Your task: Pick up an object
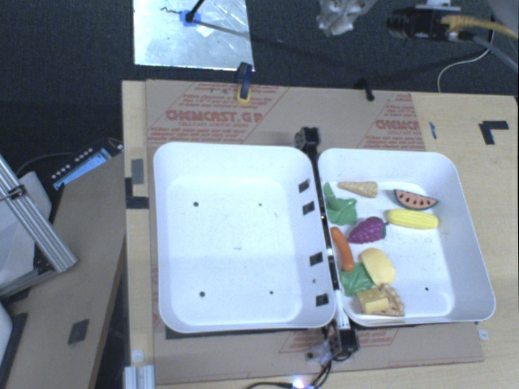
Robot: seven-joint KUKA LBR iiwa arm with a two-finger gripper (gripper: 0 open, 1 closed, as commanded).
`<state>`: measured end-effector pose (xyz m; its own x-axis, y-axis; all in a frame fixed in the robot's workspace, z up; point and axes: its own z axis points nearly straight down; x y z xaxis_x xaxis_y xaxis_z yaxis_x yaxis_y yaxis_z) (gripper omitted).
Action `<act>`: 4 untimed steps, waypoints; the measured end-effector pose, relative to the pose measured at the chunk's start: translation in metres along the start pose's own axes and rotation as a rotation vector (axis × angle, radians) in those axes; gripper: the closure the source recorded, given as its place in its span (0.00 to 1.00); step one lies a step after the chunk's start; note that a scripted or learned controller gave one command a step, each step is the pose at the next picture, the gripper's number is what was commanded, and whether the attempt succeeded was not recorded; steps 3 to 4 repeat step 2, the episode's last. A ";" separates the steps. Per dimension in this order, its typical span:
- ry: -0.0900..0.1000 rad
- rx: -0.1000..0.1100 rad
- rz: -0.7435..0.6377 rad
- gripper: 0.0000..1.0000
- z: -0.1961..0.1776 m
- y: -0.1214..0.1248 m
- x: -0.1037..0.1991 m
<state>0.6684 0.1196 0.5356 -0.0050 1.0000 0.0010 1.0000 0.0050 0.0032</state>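
Gripper (345, 10) at 12 o'clock, above the bench; we cannot tell its state | toy food clustered in right bin (466, 241), corn (413, 219) at 3 o'clock, reachable | left bin (174, 241) likely the drop spot

Red "CHEMCAST GP" lettering on the brown board (212, 113) under the bins.

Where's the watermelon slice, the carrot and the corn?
watermelon slice (415, 198): camera view, on its red flesh.
carrot (343, 249): camera view, middle of its orange body.
corn (413, 219): camera view, middle of the yellow cob.
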 end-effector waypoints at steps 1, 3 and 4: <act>0.000 0.001 0.000 1.00 0.000 -0.007 0.015; 0.000 0.002 -0.001 1.00 0.000 -0.030 0.032; 0.000 0.002 -0.001 1.00 0.000 -0.030 0.032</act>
